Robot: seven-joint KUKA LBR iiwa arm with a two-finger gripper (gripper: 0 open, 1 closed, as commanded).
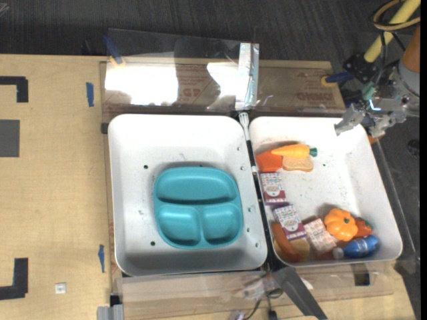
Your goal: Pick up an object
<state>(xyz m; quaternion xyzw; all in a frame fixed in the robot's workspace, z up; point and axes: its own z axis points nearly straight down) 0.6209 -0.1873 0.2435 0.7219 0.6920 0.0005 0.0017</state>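
Note:
The right bin (347,179) holds several small items. A carrot (292,151) lies at its far left over an orange piece (269,161) and a tan slice (301,165). Small printed packets (273,187) run down the left wall. An orange pumpkin (341,224) and a blue item (361,247) sit at the near right corner. My gripper (363,120) hovers over the bin's far right corner, apart from all the items.
The left bin (127,179) carries a teal divided plate (197,205). A clear plastic sheet (200,72) stands behind the bins. Yellow and blue cables (387,19) hang near the arm at the upper right.

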